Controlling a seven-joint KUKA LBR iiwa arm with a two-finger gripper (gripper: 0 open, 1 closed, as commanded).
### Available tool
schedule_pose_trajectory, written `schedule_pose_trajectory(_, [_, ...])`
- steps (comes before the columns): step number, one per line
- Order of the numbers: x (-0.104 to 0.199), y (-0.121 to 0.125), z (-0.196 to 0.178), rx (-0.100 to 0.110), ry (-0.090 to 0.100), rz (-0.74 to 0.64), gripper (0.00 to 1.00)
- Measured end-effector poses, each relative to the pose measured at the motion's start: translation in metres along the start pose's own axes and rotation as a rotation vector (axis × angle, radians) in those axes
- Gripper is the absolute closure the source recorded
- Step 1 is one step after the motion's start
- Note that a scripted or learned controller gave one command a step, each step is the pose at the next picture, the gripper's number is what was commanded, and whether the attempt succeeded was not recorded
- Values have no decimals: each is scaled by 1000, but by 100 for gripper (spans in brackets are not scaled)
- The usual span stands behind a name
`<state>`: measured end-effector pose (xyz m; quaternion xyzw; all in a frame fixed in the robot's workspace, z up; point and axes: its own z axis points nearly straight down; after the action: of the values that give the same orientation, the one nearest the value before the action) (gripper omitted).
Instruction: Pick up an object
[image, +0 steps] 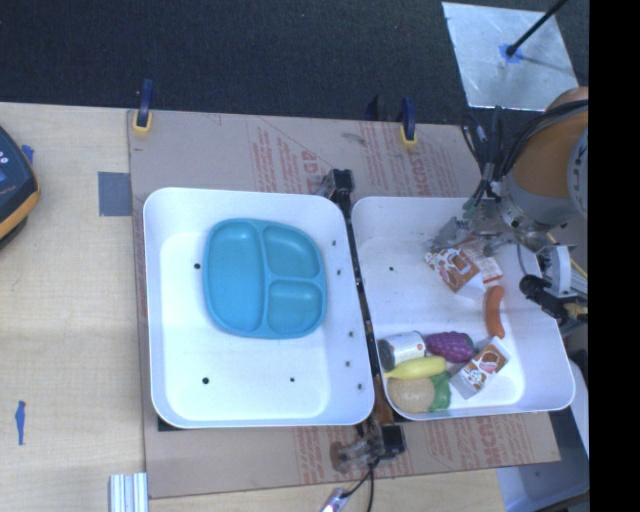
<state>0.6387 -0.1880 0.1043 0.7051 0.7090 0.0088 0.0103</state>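
Packets (462, 266) of snack lie in the far part of the right bin (400, 225), just under my gripper (478, 222); whether it is wide or narrow I cannot tell, because the wrist covers it. I judge them light, thin and crinkly, so they may slip; I would take one across its short edge. Beside them lies a sausage (494, 311), smooth and round, probably harder to pinch. The blue plate (265, 277) in the left bin (180, 390) looks too wide for me.
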Motion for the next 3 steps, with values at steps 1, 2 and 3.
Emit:
schedule_pose_trajectory(1, [43,-36,11,30,1,0,0])
schedule_pose_trajectory(2, [61,-19,12,30,1,-1,0])
schedule_pose_trajectory(3, [60,-18,1,31,-1,-2,100])
